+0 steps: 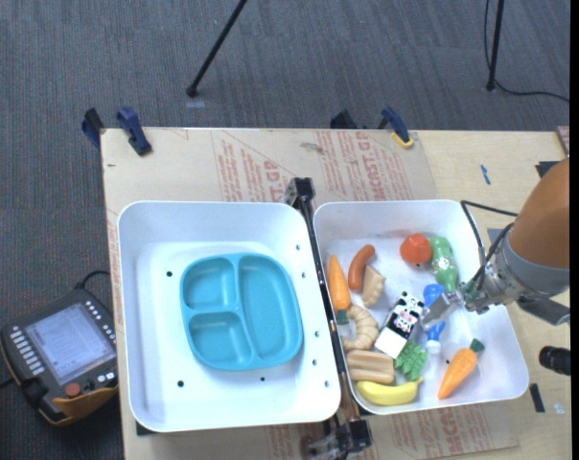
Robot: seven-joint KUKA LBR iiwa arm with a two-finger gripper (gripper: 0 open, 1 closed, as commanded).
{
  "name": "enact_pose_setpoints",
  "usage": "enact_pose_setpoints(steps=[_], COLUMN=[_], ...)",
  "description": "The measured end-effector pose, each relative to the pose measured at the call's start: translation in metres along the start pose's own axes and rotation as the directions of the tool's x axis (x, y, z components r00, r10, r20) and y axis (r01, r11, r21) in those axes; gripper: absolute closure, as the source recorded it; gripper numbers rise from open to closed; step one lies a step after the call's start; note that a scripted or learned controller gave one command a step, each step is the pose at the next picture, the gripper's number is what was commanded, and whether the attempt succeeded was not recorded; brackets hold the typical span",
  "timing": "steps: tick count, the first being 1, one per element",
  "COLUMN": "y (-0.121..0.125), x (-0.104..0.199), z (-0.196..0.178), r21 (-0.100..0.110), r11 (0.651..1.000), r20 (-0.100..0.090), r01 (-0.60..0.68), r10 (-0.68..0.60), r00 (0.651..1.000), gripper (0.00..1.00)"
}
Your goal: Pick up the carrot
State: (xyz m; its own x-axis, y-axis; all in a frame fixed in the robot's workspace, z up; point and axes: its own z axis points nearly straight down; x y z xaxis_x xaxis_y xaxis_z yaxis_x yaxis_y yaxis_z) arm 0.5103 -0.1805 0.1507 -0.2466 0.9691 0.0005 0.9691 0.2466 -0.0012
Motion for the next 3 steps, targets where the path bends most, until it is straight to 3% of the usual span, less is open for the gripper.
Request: enact_pose_setpoints(steps=[1, 2, 3], y=[-0.029, -0.016, -0.028], x=[0.013, 0.072, 0.029], z=[0.059, 0.054, 0.021], r21=[-0.007, -0.002, -0.001], r11=[0.942, 0.881, 0.781], r20=[0.004, 0.001, 0.001], r01=[0.336, 0.472, 0.624], r10=[-0.336, -0.472, -0.624], r00=[0.942, 0.881, 0.781], gripper=[0.00, 0.00, 0.00])
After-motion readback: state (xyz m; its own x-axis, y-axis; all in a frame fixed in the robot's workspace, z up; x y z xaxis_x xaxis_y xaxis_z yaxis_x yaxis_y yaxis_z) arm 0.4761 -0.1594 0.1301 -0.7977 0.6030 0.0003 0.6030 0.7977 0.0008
